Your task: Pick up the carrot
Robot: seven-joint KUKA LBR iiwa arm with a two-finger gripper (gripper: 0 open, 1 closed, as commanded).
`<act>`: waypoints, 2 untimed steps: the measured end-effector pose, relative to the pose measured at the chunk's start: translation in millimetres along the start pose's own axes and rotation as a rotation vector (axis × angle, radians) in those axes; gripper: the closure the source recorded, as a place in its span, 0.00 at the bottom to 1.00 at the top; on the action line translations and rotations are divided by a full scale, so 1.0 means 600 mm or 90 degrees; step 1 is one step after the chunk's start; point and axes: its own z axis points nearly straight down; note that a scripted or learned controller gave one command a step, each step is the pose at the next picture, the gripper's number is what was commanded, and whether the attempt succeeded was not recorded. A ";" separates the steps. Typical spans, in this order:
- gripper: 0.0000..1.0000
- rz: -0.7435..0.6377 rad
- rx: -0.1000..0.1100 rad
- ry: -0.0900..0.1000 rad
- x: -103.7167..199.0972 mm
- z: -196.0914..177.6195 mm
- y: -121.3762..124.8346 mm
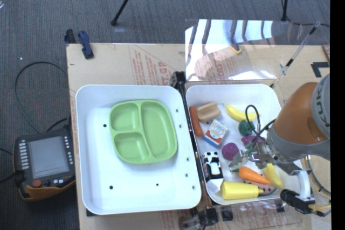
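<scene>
risk at this moment lay mainly in crowding. the carrot (255, 175) lay in the lower right part of the right bin (269, 92), tip pointing toward the bin's middle, with a yellow bottle (239, 189) just below it and a small yellow piece (274, 175) touching or nearly touching its thick end. a purple ball (230, 150) sat near, up and to the left. the gripper (247, 159) hovered just above and left of the carrot's tip, not around it. a descent from that position would probably have landed on the narrow tip or between carrot and purple ball, so a close could have slipped off, or nudged the carrot against the yellow bottle. a finger could also have caught the neighbouring yellow piece and lifted the wrong item.

jaw state could not be told: the metal fingers were small, blurred and partly under the wrist. nothing was seen between them. the orange band (302, 113) and grey wrist covered the right bin's far right side, so anything there was hidden. the carrot's green top was hard to separate from the yellow piece. the left bin (86, 132) held a green divided plate (143, 131), well apart from the work.
</scene>
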 end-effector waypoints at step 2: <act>0.00 0.002 0.000 0.002 -0.001 -0.015 0.002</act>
